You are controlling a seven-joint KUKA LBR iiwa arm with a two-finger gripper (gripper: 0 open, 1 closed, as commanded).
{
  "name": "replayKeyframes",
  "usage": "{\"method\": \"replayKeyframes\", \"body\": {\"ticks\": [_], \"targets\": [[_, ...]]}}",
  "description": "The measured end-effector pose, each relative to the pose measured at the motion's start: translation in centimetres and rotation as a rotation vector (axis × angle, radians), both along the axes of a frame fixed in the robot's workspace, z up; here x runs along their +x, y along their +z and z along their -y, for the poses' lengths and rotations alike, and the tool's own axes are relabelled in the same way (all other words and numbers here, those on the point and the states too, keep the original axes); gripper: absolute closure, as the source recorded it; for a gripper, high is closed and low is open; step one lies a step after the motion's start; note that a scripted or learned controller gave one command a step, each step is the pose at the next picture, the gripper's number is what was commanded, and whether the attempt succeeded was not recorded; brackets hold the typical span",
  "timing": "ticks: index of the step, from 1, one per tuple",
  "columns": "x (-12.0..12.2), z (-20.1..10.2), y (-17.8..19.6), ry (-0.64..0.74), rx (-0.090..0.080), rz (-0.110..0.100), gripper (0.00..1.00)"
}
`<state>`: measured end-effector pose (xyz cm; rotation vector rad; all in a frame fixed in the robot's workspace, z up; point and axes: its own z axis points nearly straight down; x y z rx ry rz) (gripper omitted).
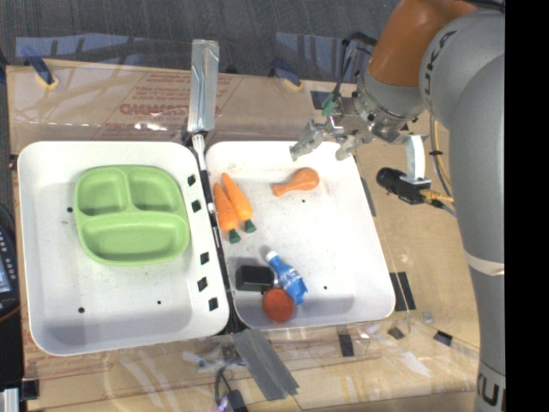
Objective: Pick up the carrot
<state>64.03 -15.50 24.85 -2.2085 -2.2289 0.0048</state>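
Camera view, from above: we see the tabletop (pixel 103 84) carrying two white bins, with the grey arm (pixel 467 101) reaching in from the right. Its end effector (pixel 324 147) hangs over the right bin's (pixel 360 256) far edge, fingers spread and nothing between them. In the left bin (pixel 43 256) lies a green divided plate (pixel 130 213). We find two carrots (pixel 232 202) side by side against the right bin's left wall, well apart from the end effector. Nearby lie a toy drumstick (pixel 298 181), a blue bottle (pixel 286 278), a black block (pixel 253 277) and a red ball (pixel 278 305).
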Motion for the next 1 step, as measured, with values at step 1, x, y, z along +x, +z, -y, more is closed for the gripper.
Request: {"method": "replayKeyframes", "body": {"ticks": [1], "targets": [[1.04,-3.48,-13.05,0.103,0.0,-0.002,0.0]]}}
